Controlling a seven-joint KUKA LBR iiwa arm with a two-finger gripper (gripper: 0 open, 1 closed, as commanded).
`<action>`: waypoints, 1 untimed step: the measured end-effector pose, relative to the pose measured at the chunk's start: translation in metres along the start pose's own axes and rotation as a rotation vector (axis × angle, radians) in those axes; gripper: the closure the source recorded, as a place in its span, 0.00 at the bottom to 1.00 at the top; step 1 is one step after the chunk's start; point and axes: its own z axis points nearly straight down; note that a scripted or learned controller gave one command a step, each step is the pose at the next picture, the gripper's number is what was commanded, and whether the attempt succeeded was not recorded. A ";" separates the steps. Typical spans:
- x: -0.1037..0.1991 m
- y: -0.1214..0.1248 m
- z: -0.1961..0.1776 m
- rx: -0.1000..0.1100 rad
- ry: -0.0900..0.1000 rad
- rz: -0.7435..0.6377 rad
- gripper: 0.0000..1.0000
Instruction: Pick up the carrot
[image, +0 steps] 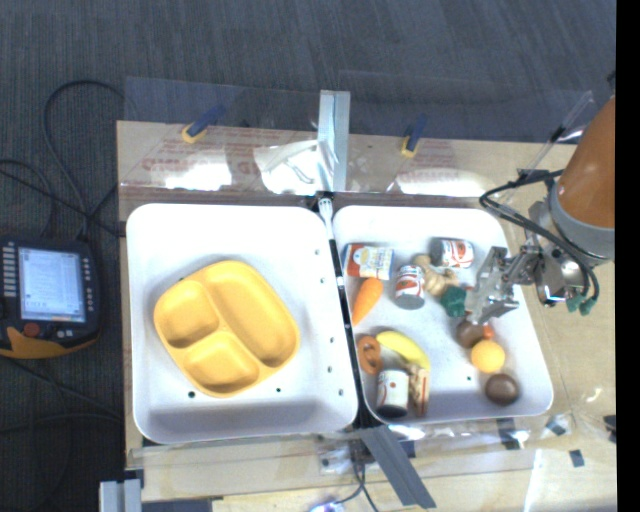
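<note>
The carrot (366, 298), orange and tapered, lies near the left wall of the right bin (520, 245), just below a red and white carton (370, 261). My gripper (492, 296) hangs over the right part of that bin, well to the right of the carrot, above a brown round item (469, 333) and a green piece (455, 300). Nothing is visibly held between its fingers.
The right bin also holds two small cans (452, 252), a banana (401, 347), an orange ball (487, 356), a dark round fruit (501, 388) and a small jar (393, 391). A yellow divided plate (226, 326) sits in the left bin (150, 400). A tablet (48, 290) lies off the bench.
</note>
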 end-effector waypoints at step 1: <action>-0.001 0.000 -0.010 0.001 -0.003 0.000 1.00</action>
